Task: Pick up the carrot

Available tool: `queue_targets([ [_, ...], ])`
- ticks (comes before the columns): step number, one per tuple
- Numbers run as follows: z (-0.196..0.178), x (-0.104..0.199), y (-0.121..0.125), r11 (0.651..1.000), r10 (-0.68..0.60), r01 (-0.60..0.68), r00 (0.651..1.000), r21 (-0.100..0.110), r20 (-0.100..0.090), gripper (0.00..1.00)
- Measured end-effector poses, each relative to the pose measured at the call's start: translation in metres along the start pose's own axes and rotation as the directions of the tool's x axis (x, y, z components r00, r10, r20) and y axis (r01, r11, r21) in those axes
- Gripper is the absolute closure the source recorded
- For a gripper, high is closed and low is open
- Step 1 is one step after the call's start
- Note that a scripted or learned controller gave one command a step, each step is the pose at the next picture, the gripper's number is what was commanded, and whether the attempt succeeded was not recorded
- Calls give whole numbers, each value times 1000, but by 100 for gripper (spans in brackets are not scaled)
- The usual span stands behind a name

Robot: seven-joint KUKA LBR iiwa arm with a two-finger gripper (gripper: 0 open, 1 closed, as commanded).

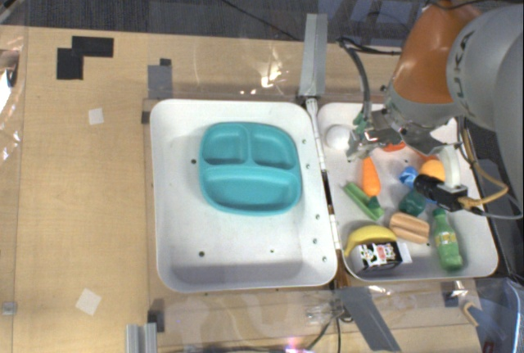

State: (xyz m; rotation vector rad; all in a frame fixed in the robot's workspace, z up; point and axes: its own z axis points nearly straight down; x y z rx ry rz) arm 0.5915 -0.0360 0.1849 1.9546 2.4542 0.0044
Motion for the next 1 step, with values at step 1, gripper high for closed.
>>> queue_targets([
  [1, 0, 0, 0, 1000, 0, 0, 1000, -1, 0, 0],
])
